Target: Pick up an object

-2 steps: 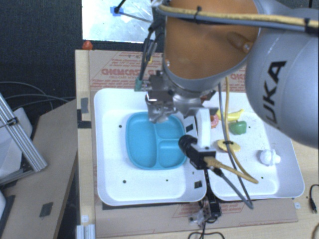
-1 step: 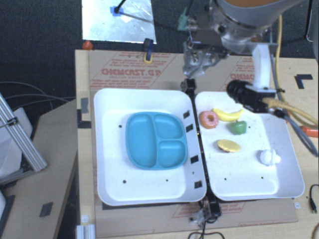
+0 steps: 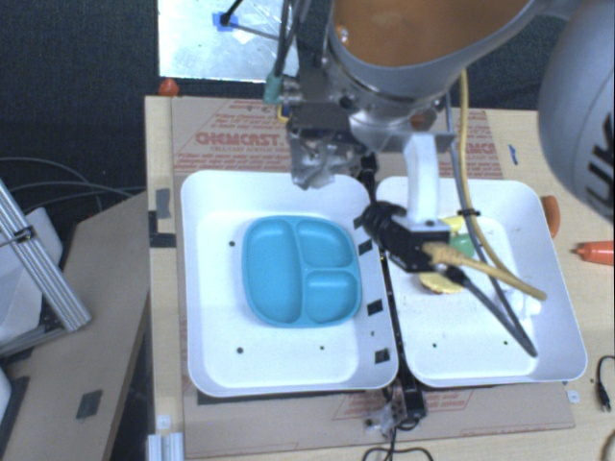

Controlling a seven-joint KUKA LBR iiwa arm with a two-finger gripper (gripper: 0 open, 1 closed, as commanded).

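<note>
Blue plate [image 3: 300, 269] near the tool [image 3: 313, 173]

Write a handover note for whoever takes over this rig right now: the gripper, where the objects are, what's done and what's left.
Gripper: over the far edge of the left bin, just beyond the blue divided plate; no object visible at it.
Objects: the plate lies flat in the middle of the left bin. The right bin holds a cluster: yellow piece, green piece, tan-handled utensil.
Done: nothing picked up yet.
Left: come down on one object, grasp it, lift it.
</note>
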